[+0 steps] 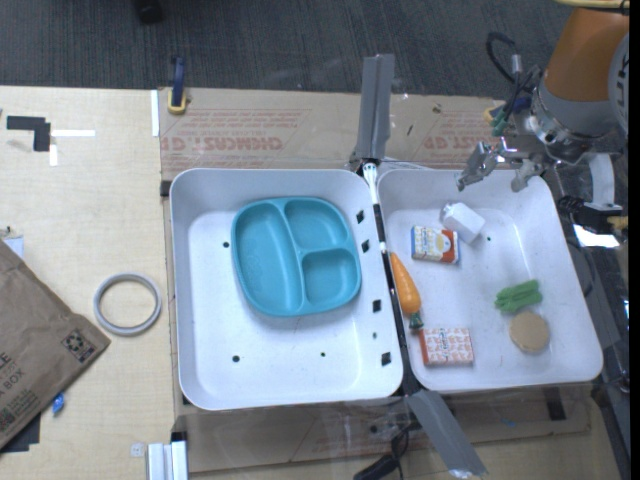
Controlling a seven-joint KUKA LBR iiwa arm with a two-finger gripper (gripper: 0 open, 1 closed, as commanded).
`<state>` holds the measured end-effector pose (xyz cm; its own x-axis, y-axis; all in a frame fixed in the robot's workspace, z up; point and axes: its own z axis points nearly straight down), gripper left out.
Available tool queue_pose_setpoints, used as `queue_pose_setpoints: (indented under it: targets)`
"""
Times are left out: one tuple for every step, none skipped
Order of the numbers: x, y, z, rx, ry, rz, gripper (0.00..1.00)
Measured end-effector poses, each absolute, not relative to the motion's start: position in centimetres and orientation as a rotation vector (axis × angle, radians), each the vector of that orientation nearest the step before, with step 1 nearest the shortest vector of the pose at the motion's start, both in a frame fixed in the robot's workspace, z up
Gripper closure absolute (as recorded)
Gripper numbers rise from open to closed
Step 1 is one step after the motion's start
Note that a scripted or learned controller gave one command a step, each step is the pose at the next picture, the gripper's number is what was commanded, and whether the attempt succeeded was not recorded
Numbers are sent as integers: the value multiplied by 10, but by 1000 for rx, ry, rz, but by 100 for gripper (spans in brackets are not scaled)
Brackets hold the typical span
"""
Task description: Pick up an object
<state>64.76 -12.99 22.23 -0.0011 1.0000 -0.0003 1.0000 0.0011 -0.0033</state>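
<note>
Floor [250, 18]: dark grey carpet beyond the bench, far side from the divider.
Bench [80, 208]: pale wood, left of the divider; a sheet of printed cardboard [270, 133] lies behind both bins.
Landmark: the grey divider [385, 268] where the two bins meet.
Left bin [200, 368]: white, shallow, left of the divider; it holds a blue sectioned plate [297, 256].
Right bin [560, 368]: white, right of the divider; it holds all the small things.
Arm [590, 48]: orange and grey, at the far right corner.
Box [40, 348]: brown cardboard, far left of the divider.
Tape ring [127, 302]: grey, on the wood between box and left bin.
Gripper [497, 171]: above the right bin's far rim, fingers spread apart, nothing between them.
Carrot [404, 283]: orange, just beside the divider.
Cartons: one [434, 244] near the carrot's top, one [446, 346] below it.
White block [463, 220]: nearest the gripper.
Green piece [518, 296], tan disc [529, 332]: well right of the divider.
</note>
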Motion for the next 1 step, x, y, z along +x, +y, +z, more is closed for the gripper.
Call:
queue_pose_setpoints:
  targets:
    - [648,-111,108,-2197,-2258,-6,0]
